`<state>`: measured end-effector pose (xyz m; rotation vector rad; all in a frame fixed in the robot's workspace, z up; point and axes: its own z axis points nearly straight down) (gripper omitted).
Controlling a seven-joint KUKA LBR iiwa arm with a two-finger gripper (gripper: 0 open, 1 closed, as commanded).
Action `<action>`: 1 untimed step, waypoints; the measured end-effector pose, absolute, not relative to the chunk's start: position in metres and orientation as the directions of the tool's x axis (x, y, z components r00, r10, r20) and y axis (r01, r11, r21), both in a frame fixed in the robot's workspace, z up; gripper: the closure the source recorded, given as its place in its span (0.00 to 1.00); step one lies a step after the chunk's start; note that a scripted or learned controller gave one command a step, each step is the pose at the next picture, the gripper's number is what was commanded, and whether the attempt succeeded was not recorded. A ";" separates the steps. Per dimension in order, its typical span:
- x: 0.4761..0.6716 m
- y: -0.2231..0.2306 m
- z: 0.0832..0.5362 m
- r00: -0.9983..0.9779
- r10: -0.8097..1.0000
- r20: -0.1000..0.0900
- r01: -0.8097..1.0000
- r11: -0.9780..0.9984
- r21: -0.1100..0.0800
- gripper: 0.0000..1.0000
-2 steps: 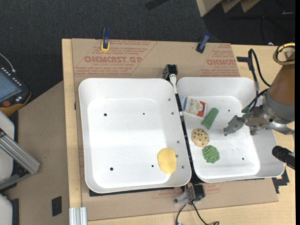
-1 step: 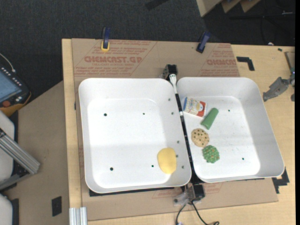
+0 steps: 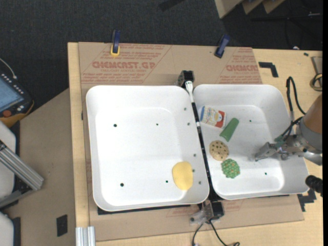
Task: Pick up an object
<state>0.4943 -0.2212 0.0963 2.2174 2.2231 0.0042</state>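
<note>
The left bin has wide bare floor, with only a yellow piece near its lower right wall. In the right bin, the carton, green cylinder, cookie and green ball crowd the left wall; the gripper, at center right, is spread and grasping nothing.

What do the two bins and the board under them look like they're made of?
The left bin and right bin: probably moulded plastic, smooth white, judging by their rounded corners and slight sheen. The board: apparently brown cardboard or paper-faced sheet, matte, with red printed lettering and clamps at its far edge.
</note>
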 end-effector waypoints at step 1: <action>0.494 -0.222 0.105 0.000 1.000 -0.001 1.000 0.000 0.004 1.00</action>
